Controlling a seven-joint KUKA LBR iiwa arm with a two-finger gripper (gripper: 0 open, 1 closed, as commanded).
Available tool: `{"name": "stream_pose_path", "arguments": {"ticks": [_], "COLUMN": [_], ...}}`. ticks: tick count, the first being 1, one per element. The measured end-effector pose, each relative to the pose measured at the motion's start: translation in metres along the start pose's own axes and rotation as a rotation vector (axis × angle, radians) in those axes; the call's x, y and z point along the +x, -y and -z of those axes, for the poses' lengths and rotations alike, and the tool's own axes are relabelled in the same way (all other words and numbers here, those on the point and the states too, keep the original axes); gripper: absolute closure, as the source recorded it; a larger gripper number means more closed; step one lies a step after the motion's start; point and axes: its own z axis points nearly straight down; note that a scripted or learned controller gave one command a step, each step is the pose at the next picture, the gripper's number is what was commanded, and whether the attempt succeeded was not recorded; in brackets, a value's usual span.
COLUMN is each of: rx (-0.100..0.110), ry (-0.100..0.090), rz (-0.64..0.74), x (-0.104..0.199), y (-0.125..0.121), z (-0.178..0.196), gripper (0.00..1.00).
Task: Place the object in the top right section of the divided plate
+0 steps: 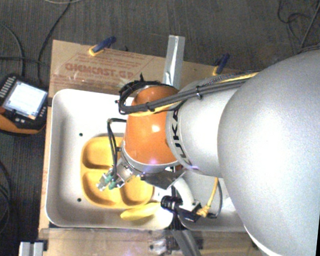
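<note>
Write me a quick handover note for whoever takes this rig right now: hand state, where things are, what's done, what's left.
Hand: over the middle of the yellow divided plate in the left bin; grip state can't be judged from this view.
Yellow object: lying at the bin's near edge beside the plate, partly under the arm.
Done: nothing visibly placed.
Left: get the object into the plate's top right section.

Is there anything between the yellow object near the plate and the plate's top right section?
Judging from this view, yes: the claw hangs over the middle of the divided plate. The yellow object lies by the plate's lower right edge, and the arm's orange band covers the plate's right side.
</note>
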Motion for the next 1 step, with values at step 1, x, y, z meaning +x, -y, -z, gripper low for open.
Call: {"name": "stream_pose_path", "arguments": {"ticks": [1], "rx": [-0.004], "ry": [0.007], "rz": [-0.107], "x": [-0.0643], "y": [0.0532], "z": [0.2672], "gripper": [1.00]}}
